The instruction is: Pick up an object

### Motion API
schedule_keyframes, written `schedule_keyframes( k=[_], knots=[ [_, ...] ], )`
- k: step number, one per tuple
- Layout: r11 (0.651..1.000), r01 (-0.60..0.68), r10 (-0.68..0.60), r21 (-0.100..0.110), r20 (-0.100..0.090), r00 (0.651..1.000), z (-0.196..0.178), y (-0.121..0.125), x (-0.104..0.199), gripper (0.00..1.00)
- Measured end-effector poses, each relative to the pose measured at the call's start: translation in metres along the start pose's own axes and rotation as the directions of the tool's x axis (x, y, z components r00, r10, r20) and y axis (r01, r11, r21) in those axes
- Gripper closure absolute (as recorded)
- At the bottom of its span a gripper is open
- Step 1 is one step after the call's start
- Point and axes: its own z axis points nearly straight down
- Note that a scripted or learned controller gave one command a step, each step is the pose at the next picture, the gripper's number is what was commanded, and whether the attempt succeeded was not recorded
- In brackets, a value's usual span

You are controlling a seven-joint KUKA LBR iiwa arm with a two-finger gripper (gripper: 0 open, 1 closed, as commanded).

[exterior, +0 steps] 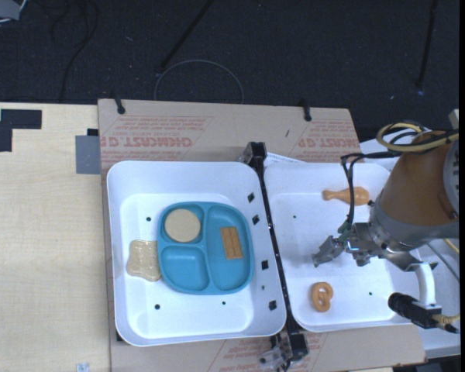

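1. Risk first: we see the end effector (331, 249) hanging over the right bin's (298, 312) middle, and we cannot tell its fingers' state; nothing sits between them.
2. We judge a straight descent would close on bare floor, since the pretzel (321, 296) lies nearer the bin's front edge.
3. A wooden drumstick (346, 195) rests by the back wall.
4. Across the divider, the left bin (124, 208) holds a blue tray (187, 273) with a cracker (231, 242) and round biscuit (181, 225); pale bread (143, 260) lies beside it.

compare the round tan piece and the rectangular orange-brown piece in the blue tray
The round tan piece is a pale disc, the rectangular piece a darker orange-brown bar. The disc lies in the upper-left compartment, the bar in the right one. The disc looks wider, the bar narrower. Both lie flat in the blue tray.
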Motion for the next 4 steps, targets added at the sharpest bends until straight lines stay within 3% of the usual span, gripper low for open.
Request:
schedule_keyframes(
  k=[1, 2, 4],
  knots=[
    [1.000, 0.000, 0.000, -0.001, 0.000, 1.000, 0.059, 0.008, 0.003, 0.00],
    [1.000, -0.007, 0.007, -0.003, 0.000, 1.000, 0.046, 0.008, 0.001, 1.00],
    [1.000, 0.001, -0.001, -0.011, 0.003, 1.000, -0.042, 0.015, -0.009, 1.00]
  ],
)
